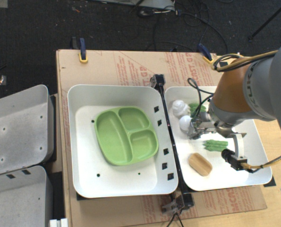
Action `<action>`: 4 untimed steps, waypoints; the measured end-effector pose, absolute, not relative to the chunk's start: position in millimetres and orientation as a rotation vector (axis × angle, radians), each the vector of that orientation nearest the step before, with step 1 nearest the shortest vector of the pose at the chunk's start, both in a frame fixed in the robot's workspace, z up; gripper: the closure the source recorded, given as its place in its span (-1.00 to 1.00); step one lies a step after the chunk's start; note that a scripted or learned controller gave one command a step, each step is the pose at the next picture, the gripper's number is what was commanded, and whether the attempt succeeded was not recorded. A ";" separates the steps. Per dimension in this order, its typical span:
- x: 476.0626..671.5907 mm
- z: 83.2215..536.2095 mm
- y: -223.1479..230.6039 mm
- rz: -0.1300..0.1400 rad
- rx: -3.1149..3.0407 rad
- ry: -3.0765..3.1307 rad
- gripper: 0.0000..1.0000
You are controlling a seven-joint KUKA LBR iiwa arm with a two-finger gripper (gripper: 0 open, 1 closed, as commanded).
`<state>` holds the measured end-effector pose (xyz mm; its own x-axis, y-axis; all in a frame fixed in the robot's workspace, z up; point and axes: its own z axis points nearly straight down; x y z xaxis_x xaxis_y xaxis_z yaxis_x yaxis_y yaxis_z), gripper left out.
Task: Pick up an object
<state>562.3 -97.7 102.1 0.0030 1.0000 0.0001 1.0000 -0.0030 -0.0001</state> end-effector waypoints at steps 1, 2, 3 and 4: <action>562.2 144.2 -99.8 -0.002 -2.224 -2.222 1.00; 558.2 198.6 -90.7 -0.004 -2.220 -2.227 1.00; 559.0 219.4 -90.7 -0.003 -2.221 -2.226 1.00; 571.0 227.7 -43.0 -0.002 -2.215 -2.229 1.00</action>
